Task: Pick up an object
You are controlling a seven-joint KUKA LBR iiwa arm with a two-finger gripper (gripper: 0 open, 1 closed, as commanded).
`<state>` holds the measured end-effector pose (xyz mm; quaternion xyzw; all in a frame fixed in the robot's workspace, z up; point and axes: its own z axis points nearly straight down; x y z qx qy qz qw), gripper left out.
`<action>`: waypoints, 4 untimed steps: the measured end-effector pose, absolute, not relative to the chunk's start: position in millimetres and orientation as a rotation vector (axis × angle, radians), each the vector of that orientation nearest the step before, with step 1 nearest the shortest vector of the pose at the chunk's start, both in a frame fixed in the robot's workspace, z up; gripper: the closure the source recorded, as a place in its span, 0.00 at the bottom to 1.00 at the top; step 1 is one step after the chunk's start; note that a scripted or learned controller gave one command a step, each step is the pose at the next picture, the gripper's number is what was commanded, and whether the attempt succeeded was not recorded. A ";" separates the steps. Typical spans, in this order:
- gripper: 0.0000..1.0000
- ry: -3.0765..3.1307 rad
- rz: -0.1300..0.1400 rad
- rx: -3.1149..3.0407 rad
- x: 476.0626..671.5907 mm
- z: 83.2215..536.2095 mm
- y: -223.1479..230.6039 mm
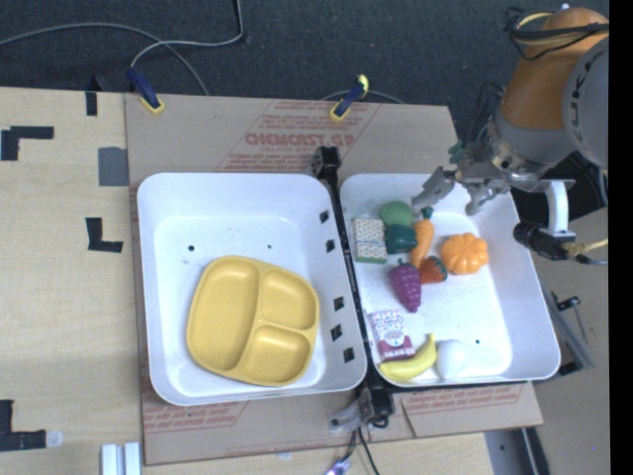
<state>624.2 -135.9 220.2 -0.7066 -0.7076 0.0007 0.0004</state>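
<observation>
My gripper [457, 195] hangs open over the far part of the right bin [514, 310], its two grey fingers [435, 186] spread apart with nothing between them. Just left of and below it lie a green toy vegetable [397, 213], a dark green piece [401, 237] and a small carrot [422, 242]. An orange pumpkin [464, 253] sits beneath the gripper toward the near side. Purple grapes [406, 286], a red strawberry [432, 271], a checkered cracker pack [369, 239], a pink packet [391, 332], a banana [410, 361] and a white egg [452, 357] also lie in this bin.
The left bin [173, 216] holds a yellow divided plate [252, 320]. Black clips [336, 255] run along the shared wall between the bins. Yellow clamps [348, 100] hold the cardboard at the far edge. The arm's orange band [546, 77] stands at the upper right.
</observation>
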 end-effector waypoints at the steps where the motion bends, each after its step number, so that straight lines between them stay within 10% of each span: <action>1: 0.00 -2.226 -0.006 -2.226 612.2 97.4 -125.2; 2: 0.00 -2.224 -0.002 -2.222 548.8 86.3 -116.2; 3: 1.00 -2.226 -0.003 -2.224 549.6 96.3 -116.9; 4: 1.00 -2.224 -0.001 -2.218 573.1 184.5 -41.5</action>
